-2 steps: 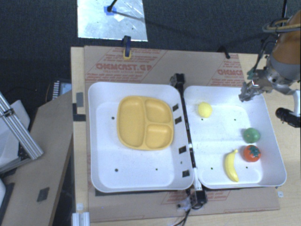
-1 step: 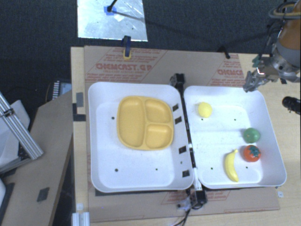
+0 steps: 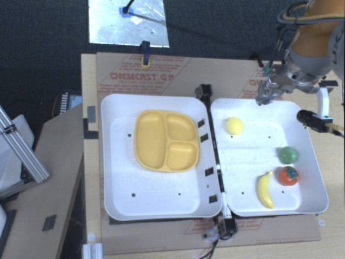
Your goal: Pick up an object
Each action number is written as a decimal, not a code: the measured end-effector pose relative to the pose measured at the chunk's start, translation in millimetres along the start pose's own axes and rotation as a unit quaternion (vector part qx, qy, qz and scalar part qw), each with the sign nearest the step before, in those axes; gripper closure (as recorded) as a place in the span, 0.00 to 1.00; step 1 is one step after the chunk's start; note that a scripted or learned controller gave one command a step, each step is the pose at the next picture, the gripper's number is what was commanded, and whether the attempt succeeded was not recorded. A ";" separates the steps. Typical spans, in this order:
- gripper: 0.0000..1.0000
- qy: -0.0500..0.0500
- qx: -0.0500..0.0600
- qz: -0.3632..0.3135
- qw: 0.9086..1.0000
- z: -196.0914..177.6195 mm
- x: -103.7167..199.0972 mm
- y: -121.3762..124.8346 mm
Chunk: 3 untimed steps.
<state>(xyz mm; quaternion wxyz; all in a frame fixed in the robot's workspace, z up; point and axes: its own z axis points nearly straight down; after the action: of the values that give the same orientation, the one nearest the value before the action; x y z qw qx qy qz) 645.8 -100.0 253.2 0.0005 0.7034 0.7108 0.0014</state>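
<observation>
Nearest candidate is the yellow lemon-like ball (image 3: 234,125), sitting free in the upper left part of the right bin (image 3: 307,198), close to the divider between bins. It is lying down and to the view's left of the gripper (image 3: 264,97), near but clearly apart, nothing touching it. The ball is round, so no long axis to line up with. Gripper is hanging over the back rim of the right bin, near the bin's upper edge, pointing down; it is too small and blurred here to say how its tips stand, so cannot tell apart or together, and nothing is visibly held. Other options are sitting further off toward the near right corner: a green round fruit (image 3: 288,155), just below it a red tomato-like piece (image 3: 288,175) almost touching, and a banana (image 3: 264,189) just beside the tomato, its long axis running roughly top to bottom in the view with a slight curve. All three are well apart from the gripper. The left bin (image 3: 116,198) is carrying a yellow divided plate (image 3: 164,141), a poor grasp target by my judgement. The single arm (image 3: 318,31) is reaching in from the right. Judging the coming move: shift left and forward over the ball, then descend. Pick not yet begun. Both bins are resting on the cardboard-covered counter (image 3: 161,72).
</observation>
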 end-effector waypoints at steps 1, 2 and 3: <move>1.00 0.000 0.000 0.000 1.000 -1.9 46.9 5.8; 1.00 0.000 0.001 0.001 1.000 1.2 91.7 0.3; 1.00 0.000 0.001 0.000 1.000 17.1 145.2 6.6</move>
<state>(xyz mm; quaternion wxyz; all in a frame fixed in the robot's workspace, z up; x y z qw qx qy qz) 651.0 45.3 236.3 -0.0001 0.7037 0.7105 0.0009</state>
